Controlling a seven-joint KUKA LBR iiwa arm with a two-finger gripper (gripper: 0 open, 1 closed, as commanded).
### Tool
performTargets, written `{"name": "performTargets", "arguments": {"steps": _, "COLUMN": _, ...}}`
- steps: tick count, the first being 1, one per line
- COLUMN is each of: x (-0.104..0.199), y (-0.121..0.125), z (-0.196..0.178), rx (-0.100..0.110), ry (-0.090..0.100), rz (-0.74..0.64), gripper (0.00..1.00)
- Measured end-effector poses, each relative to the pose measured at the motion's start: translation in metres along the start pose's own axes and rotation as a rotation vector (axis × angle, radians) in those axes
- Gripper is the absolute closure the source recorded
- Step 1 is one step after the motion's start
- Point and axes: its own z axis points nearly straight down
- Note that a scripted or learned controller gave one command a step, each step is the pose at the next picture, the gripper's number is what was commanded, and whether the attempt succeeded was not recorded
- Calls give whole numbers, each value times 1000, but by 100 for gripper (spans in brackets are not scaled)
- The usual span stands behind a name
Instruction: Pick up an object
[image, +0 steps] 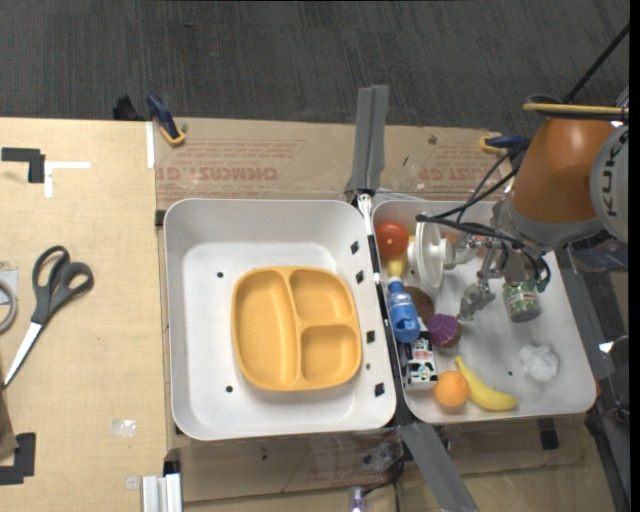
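Arm (560, 170) in from the right, jaws down low over the middle of the right bin (500, 350). Can't tell if they're parted or closed from this angle. Small can (522, 300) just beside them, on the right. Purple lump (441, 328) near, lower left. Banana (488, 392) touching orange (451, 390) at bin's front. Yellow plate (297, 328) in left bin (195, 330).

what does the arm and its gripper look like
The arm is grey with black lettering, and a glossy, rounded orange band sits above the wrist. Thin black cables loop around the wrist. The gripper is bare silvery metal.
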Motion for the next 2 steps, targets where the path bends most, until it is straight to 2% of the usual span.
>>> {"name": "performTargets", "arguments": {"steps": 1, "x": 36, "y": -72, "z": -27, "rx": 1, "ry": 1, "rz": -108, "gripper": 0}}
{"name": "performTargets", "arguments": {"steps": 2, "x": -3, "y": -71, "z": -1, "rx": 0, "ry": -2, "rz": -39, "gripper": 0}}
